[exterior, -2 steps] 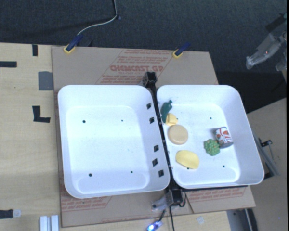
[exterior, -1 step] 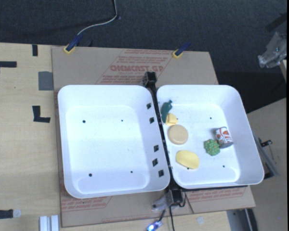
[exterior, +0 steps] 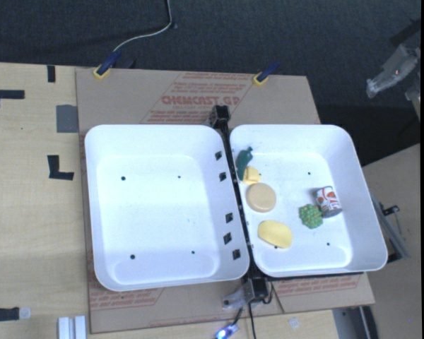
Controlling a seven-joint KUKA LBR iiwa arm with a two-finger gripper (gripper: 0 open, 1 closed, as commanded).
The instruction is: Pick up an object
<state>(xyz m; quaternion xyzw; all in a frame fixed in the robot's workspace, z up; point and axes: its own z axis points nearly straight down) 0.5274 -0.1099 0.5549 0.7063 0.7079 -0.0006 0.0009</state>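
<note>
The tabletop (exterior: 28, 210) is seen from above, with a sheet of brown cardboard (exterior: 198, 101) laid on it and two shallow white bins set on that, side by side and touching along a clipped seam. The left bin (exterior: 155, 210) takes up the middle of the view; the right bin (exterior: 339, 154) carries all the loose things.

At the upper right, well apart from both bins and off the cardboard, a grey part of the arm is seen, taken to be the tool (exterior: 389, 76). It is small and blurred, so whether it is spread wide or drawn narrow cannot be told, and nothing is seen held in it.

In the right bin, by size: a pale round disc (exterior: 261, 197) near the seam; a yellow rounded piece (exterior: 275, 234) just below it; a red-and-white can (exterior: 328, 200) lying tilted toward the right wall, touching a green leafy piece (exterior: 311, 216); a smaller yellow bit (exterior: 251, 175) with a dark green piece (exterior: 244, 158) just above it, close to the seam.

Every candidate lies well down and to the left of the tool. The likely trouble: the disc lies flat and may slip a pinch; the can and green piece may be caught together; things by the seam leave little room beside the wall.
</note>
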